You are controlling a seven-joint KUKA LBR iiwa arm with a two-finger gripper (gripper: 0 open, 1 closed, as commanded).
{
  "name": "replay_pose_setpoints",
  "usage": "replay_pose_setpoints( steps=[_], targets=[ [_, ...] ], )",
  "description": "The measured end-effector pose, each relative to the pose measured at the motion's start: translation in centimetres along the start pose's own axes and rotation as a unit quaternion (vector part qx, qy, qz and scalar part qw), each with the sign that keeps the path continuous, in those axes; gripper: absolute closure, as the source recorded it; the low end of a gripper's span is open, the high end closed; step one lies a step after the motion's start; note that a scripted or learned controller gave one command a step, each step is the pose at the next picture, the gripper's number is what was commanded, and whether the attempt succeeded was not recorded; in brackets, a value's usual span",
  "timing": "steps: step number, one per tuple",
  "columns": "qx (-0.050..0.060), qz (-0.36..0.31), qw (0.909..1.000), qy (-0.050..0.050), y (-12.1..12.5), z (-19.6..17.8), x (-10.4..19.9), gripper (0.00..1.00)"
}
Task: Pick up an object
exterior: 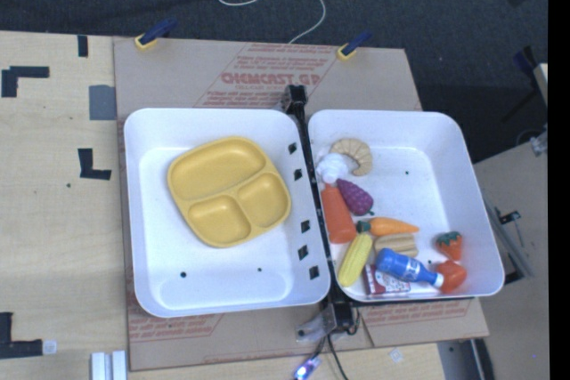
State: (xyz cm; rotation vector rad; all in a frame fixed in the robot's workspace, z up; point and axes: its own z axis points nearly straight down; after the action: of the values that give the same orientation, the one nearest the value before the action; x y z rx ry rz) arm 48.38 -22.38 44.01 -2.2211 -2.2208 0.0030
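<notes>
1. The right bin (476,191) holds all the loose things to pick from, crowded along its left wall and front edge
2. A carrot (392,227) lies almost level across the view, with its green top to the left and its tip to the right
3. A corn cob (354,257) sits just below the carrot's green end, its long axis slanting from lower left to upper right
4. A blue bottle (403,267) lies on its side, its long axis running from upper left down to lower right, with the white end toward the right; it rests over a red and white packet (381,285)
5. An orange-red piece (337,216) lies lengthwise along the divider between the bins, with a purple grape bunch (356,196) touching its upper right side
6. Above the grapes are a small white thing (330,166) and a curved tan croissant (355,154)
7. Near the bin's right wall are a small red fruit with a green top (450,243) and a second red piece (453,278) by the bottle's white end
8. The left bin (147,191) holds a yellow divided plate (229,190), turned at a slant
9. Both bins stand on a cardboard sheet (258,71) on the wooden surface (53,218)
10. Whether the gripper is released or clenched cannot be told, nor can the arm's pose
</notes>
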Motion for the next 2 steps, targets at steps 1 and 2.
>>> replay_pose_setpoints(
  steps=[1, 2],
  targets=[
    [-0.002, -0.001, 1.0000, -0.001, 0.0, -3.0, 0.0, 1.00],
    [0.000, 0.000, 1.0000, 0.000, 0.0, 0.3, 0.0, 1.00]
  ],
)
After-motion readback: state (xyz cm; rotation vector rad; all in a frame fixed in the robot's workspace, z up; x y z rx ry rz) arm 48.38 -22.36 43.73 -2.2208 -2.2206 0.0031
